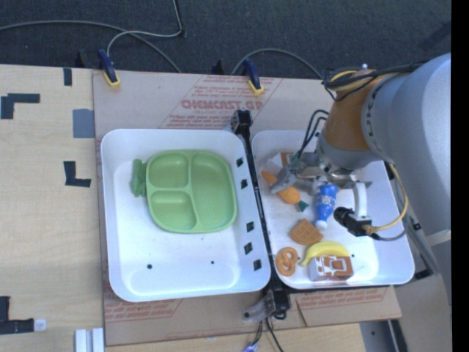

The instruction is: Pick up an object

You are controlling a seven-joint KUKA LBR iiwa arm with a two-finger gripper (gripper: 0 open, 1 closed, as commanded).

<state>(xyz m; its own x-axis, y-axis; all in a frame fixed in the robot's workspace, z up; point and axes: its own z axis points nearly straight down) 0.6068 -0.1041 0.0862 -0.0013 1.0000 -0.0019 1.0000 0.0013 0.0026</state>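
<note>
My gripper (287,179) is low in the right bin (392,266), near its left wall. It hangs over two small orange pieces (291,195), one just under its tip and one to its left (268,176). A blue and white bottle (325,202) lies just to its right. Toward the front of the bin lie a brown waffle (305,232), a pretzel (286,259), a yellow banana (327,250) and a small box-like toy (331,269). I see nothing lifted off the bin floor.
The left bin (124,262) holds a green divided plate (191,190) with a green leafy item (137,177) at its left rim. A black divider (253,196) runs between the bins. The arm's grey body (410,123) covers the right bin's back right.
</note>
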